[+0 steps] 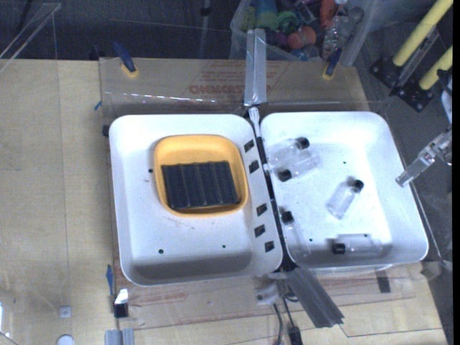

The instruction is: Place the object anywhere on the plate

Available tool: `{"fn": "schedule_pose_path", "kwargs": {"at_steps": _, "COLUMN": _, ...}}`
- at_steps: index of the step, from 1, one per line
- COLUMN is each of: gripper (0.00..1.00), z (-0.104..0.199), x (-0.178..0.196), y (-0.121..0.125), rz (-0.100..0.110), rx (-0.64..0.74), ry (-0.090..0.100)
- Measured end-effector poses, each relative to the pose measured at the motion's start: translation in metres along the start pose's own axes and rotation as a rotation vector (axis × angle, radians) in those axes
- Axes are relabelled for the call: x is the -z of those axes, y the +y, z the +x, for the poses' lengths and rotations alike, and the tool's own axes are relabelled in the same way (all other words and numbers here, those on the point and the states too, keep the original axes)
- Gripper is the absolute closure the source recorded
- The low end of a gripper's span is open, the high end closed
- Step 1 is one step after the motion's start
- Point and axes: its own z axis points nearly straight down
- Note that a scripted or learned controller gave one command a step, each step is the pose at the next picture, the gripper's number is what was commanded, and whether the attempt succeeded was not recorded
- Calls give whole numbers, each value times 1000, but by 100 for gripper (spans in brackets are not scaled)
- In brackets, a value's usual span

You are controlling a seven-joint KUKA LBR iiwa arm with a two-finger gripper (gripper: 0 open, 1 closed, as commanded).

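A yellow plate (167, 157) with rounded corners sits in the left bin (129, 192). On it lies a dark, flat, ridged rectangular object (199, 184), covering most of the plate's floor. The gripper (422, 164) is at the far right of the view, just outside the right bin's (388, 192) right rim, apart from the plate and from everything in the bins.
Several small clear bottles with black caps lie in the right bin: two (295, 157) near the divider at the back, one (343, 197) in the middle, one (356, 244) at the front. A loose black cap (287, 216) lies by the divider. A box of toys (302, 13) stands behind the bins.
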Motion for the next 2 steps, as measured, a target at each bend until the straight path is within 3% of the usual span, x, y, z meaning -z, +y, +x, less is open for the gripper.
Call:
{"fn": "schedule_pose_path", "kwargs": {"at_steps": 1, "gripper": 0, "z": 2, "x": -15, "y": -3, "rz": 0, "rx": -30, "ry": 0}}
{"fn": "schedule_pose_path", "kwargs": {"at_steps": 2, "gripper": 0, "z": 1, "x": -30, "y": 1, "rz": 0, "rx": 154, "ry": 0}}
